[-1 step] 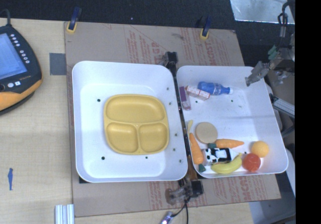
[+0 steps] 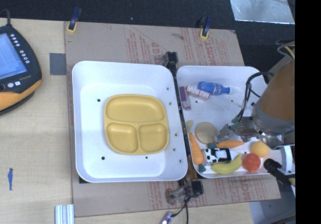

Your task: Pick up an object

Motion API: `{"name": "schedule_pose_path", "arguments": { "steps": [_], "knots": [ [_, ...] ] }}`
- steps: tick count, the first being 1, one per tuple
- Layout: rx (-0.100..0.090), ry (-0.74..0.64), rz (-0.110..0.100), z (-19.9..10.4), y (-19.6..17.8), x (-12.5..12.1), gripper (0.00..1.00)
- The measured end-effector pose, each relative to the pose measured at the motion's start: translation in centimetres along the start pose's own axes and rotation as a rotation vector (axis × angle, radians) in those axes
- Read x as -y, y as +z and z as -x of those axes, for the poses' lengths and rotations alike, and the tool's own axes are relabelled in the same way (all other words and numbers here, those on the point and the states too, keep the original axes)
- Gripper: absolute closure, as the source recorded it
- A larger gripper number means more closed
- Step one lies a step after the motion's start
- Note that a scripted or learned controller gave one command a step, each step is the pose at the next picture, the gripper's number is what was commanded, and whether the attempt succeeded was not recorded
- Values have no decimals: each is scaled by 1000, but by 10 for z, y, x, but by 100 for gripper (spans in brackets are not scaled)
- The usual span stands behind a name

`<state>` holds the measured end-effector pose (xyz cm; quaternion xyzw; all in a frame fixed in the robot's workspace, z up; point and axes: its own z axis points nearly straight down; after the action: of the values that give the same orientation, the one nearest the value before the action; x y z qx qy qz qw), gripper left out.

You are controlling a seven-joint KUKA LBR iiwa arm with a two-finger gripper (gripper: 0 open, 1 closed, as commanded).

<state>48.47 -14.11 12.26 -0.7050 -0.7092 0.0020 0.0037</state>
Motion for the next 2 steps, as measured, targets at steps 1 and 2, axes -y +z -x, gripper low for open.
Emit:
{"name": "schedule_pose_path", "arguments": {
  "steps": [1,2],
  "knots": [
    [1,0,5,-89,-70,-59,0],
    [3,2,2,-31,31,-121,0]
  ]
}}
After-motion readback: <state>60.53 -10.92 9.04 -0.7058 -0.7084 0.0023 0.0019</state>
